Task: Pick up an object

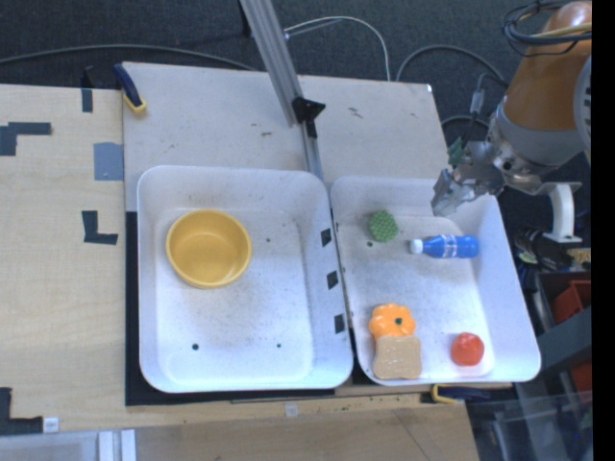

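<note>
Camera view: the gripper (450,198) hangs over the upper right edge of the right bin (507,296), and I cannot tell how its tip is set; nothing is seen held there. Just below it lies a blue bottle (448,247) with a white cap, on its side. A green ball (382,226) sits to the bottle's left. Near the front are an orange pumpkin-shaped toy (392,321), touching a tan bread slice (397,358), and a red ball (467,349). The left bin (154,286) holds a yellow bowl (208,248).

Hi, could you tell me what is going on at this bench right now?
The arm's gripper hovers over the far edge of the right bin, holding nothing. Just below it lies a blue bottle, beside a green ball. An orange pumpkin, a tan sponge and a red ball sit nearer. The left bin holds a yellow bowl.
</note>
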`<state>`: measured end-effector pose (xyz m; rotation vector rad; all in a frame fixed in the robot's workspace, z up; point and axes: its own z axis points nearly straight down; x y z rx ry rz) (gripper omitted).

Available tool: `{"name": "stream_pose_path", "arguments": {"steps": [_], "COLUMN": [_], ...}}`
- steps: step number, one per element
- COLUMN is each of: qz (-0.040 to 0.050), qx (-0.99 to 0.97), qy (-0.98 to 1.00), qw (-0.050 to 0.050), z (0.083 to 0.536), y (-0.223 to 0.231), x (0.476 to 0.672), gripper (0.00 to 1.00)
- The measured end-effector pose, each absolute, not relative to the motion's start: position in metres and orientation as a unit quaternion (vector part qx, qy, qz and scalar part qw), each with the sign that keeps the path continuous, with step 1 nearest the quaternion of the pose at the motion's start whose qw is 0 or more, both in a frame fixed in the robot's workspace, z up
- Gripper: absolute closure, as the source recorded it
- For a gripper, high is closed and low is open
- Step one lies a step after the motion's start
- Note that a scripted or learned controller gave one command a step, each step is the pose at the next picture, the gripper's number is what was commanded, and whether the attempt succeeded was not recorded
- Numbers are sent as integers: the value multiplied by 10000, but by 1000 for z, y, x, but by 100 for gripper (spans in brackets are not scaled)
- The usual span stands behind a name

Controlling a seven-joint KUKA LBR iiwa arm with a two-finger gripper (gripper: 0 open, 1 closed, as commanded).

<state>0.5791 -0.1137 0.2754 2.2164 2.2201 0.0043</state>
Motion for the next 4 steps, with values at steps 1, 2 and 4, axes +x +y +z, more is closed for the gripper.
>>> {"name": "stream_pose_path", "arguments": {"steps": [1, 2, 4], "qz": [-6, -5, -9], "qx": [7049, 7046, 7046], "qy": [7093, 7096, 7096], "qw": [-17, -18, -20], "z": [258, 255, 236], "y": [-56, 4, 99], "x": [562, 548, 512], "gripper": [100, 100, 100]}}
